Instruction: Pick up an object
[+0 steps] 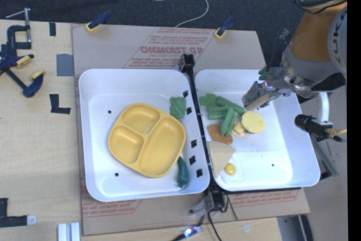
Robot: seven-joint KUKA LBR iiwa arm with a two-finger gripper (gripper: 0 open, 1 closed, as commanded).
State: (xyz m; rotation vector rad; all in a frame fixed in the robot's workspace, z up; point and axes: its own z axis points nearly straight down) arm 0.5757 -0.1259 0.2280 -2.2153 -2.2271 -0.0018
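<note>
left bin [90,121]: yellow divided plate [148,139] in the middle, green piece [178,106] at its 1 o'clock, dark green piece [182,173] at its 5 o'clock | right bin [293,172]: green toy vegetables [223,110], yellow round piece [253,122], small yellow ball [229,169] | end effector [256,97] at 12 o'clock of round piece, above it; cannot tell how far open, nothing seen held

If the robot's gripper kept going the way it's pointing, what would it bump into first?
Probably the round yellow piece just below and left of the gripper, in the right bin. Depth is hard to judge, so it could miss.
</note>
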